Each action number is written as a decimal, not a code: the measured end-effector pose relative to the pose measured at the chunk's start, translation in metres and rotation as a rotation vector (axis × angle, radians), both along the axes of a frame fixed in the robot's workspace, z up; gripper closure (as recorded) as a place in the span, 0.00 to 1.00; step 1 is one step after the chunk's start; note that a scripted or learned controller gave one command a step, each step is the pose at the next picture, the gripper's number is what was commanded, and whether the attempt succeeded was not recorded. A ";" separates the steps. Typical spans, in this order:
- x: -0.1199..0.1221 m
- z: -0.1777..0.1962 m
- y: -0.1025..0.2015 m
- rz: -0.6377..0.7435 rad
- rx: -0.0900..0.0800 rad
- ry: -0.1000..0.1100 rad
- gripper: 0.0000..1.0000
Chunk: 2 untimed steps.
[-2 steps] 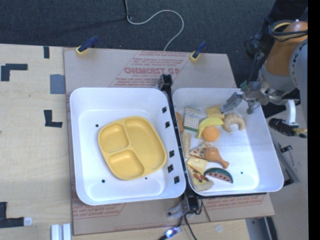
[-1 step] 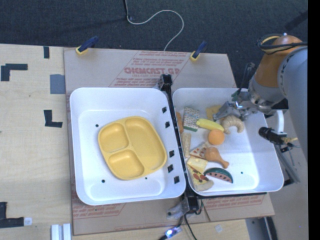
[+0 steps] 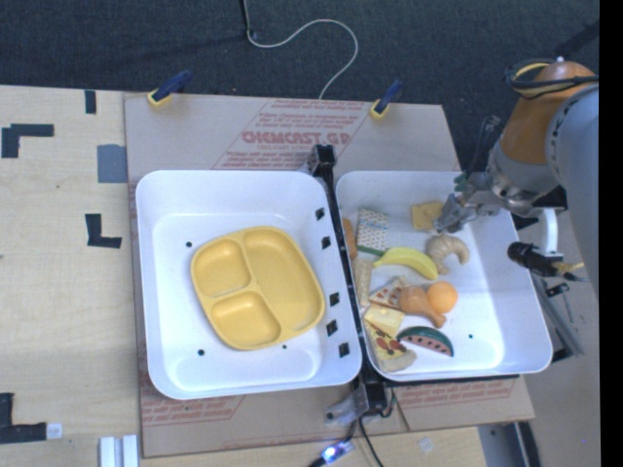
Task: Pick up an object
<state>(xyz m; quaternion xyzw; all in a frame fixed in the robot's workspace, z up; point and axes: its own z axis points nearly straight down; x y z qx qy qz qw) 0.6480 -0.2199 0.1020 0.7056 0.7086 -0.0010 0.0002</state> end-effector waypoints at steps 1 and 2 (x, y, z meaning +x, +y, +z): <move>0.002 0.064 0.000 -0.003 0.000 -0.006 1.00; 0.003 0.118 0.000 -0.003 0.000 -0.006 1.00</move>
